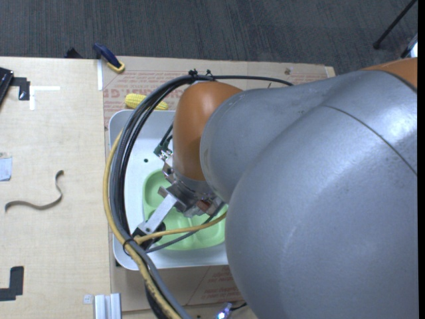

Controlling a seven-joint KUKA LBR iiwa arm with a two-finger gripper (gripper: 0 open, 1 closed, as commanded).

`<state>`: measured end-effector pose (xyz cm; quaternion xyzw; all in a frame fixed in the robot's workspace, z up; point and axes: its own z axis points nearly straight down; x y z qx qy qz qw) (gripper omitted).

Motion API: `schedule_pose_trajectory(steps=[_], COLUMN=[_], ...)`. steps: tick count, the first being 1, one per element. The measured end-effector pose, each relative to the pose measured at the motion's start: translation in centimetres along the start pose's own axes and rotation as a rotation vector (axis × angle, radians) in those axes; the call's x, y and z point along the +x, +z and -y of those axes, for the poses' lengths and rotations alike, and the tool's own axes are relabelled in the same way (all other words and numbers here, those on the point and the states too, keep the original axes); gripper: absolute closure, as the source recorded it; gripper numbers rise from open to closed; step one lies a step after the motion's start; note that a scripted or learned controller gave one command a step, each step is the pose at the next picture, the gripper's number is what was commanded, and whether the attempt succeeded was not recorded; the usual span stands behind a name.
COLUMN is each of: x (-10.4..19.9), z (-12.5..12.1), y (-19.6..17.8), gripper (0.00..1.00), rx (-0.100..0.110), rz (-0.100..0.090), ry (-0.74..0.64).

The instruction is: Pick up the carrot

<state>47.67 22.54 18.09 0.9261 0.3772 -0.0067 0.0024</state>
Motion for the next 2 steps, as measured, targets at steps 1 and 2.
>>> schedule_pose_trajectory(steps=[1, 2], x=[0.2, 0.3], z=[0.1, 0.1], y=[1.3, 9.0], gripper=[1.0, 1.0], rx=[0.001, 0.002], rz=[-0.011, -0.011], ry=[0.463, 0.577])
